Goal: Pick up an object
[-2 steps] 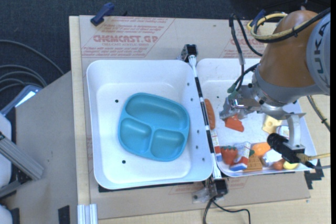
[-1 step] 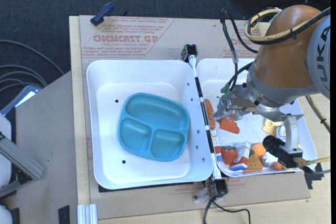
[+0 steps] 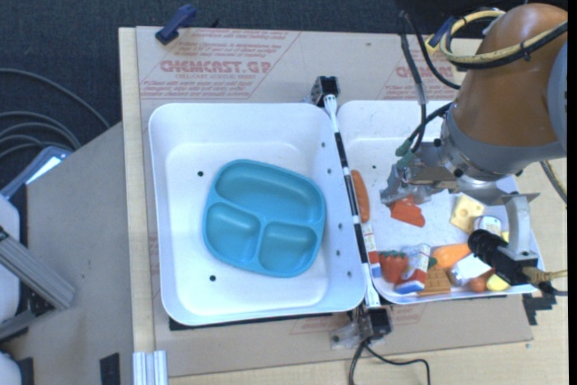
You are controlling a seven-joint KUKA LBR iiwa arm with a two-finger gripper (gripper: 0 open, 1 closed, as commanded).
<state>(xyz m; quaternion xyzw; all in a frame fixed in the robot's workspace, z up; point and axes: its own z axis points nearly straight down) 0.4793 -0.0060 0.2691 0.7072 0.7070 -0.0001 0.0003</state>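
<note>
My gripper point(image 3: 398, 190) hangs over the middle of the right bin point(image 3: 379, 123), reaching in from the right. Right below its tip lies a small red-orange piece point(image 3: 408, 214); whether the gripper touches it is not visible. An orange sausage point(image 3: 361, 194) lies along the bin's left wall, just left of the gripper. A pale yellow cheese wedge point(image 3: 466, 213) sits to the right of the red-orange piece. Along the front wall lies a cluster of toy food, with a red piece point(image 3: 392, 267) and an orange carrot point(image 3: 451, 254) in it.
The left bin point(image 3: 171, 158) holds a blue divided plate point(image 3: 264, 217). A black divider strip point(image 3: 343, 167) runs between the two bins. The arm's grey and orange body point(image 3: 514, 95) covers the right bin's far right part.
</note>
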